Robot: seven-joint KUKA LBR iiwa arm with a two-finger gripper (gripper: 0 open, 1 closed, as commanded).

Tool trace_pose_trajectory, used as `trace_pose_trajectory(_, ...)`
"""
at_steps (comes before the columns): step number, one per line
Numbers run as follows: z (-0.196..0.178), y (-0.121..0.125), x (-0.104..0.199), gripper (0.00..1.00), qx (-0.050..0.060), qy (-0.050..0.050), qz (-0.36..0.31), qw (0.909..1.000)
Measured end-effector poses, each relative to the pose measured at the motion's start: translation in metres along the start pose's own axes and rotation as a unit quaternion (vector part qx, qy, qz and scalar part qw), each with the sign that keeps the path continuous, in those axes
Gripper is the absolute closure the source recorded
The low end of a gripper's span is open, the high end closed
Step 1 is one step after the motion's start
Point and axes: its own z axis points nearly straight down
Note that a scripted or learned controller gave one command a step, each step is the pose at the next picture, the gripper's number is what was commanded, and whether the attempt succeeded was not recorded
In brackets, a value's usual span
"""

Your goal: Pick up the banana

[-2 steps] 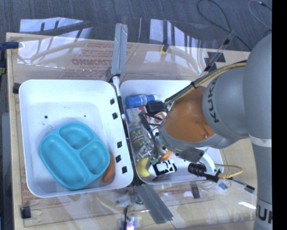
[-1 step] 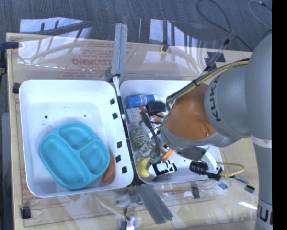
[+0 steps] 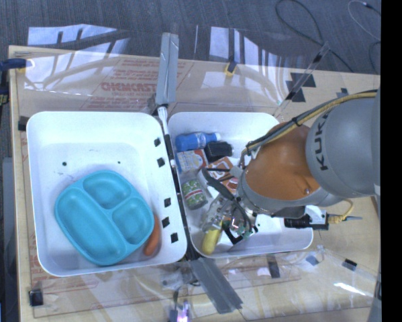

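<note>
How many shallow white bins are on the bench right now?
2. The left shallow white bin holds a turquoise divided plastic plate; the right shallow white bin sits beside it, partly covered by the arm.

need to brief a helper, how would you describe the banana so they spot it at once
Look in the right white bin, at its near left corner. The yellow banana lies there just below the gripper, the only plain yellow piece beside printed packets.

The arm [image 3: 341, 146] reads "KUKA"; red "CHEMCAST" print marks the bench sheet [image 3: 130, 86].
</note>
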Motion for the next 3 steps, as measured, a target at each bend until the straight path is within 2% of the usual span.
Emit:
trace_pose_trajectory(1,0.0,-0.012,-0.06,1.0,0.0,0.001,0.045,0.999)
trace_pose_trajectory(2,-0.042,-0.016,-0.031,1.0,0.0,0.002,0.029,0.9996)
trace_pose_trajectory(3,-0.138,-0.02,-0.017,1.0,0.0,0.0,0.005,1.0)
